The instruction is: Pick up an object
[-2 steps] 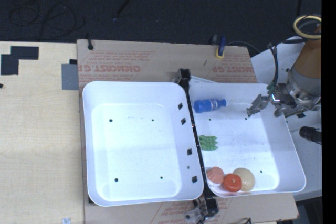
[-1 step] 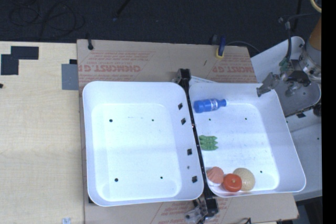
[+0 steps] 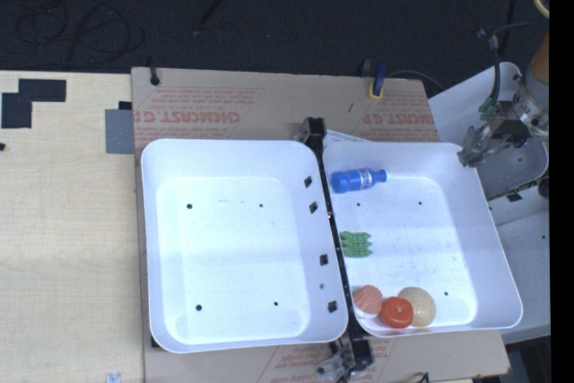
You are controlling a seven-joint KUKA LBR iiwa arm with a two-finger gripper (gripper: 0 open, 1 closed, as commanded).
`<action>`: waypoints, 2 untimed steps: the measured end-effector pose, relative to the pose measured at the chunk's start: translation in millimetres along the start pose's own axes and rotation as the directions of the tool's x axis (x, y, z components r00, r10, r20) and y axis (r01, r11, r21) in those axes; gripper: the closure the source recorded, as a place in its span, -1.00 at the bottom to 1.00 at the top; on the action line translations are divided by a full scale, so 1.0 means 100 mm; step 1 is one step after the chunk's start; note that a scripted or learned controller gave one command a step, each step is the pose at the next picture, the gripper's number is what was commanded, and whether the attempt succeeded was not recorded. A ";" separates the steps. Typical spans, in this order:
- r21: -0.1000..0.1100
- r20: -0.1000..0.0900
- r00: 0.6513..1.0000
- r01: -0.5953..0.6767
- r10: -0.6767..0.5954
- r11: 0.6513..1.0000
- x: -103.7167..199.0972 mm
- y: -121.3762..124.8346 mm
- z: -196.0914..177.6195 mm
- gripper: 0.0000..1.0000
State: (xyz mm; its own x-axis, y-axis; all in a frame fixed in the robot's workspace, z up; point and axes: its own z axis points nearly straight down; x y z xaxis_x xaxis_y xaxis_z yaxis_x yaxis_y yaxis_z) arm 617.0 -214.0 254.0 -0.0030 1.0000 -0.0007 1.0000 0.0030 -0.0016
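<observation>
Closest to me, at the near edge of the right bin [image 3: 484, 220], three small things huddle together: a pinkish round piece [image 3: 367, 299], a red tomato-like ball [image 3: 396, 312] touching it, and a pale yellowish round item [image 3: 419, 304] just behind the red one. A little farther in, near the divider between the bins, lies a small green bunch [image 3: 356, 244], alone on the white floor. Beyond that, toward the far wall of the same bin, a blue bottle [image 3: 357, 180] lies on its side, its cap pointing right. The left bin [image 3: 152, 220] sits beside it on the cardboard sheet [image 3: 233, 108] covering the bench [image 3: 63, 220]. Off to the far right, outside the bins, the pincer [image 3: 475, 148] hangs over the bin's rim corner, well apart from every object; I cannot tell how its fingers stand.
</observation>
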 end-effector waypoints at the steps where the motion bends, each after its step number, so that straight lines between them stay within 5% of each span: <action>1: -0.008 0.002 1.000 -0.001 0.001 1.000 0.00 0.23 -0.77 1.00; 2: -0.005 0.000 1.000 -0.001 0.001 1.000 0.00 0.27 -1.28 1.00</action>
State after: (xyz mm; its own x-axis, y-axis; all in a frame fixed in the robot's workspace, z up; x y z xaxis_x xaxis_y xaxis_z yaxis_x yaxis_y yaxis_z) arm 644.3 -213.9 381.8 -0.0020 1.0000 -0.0011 1.0000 0.0020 0.0034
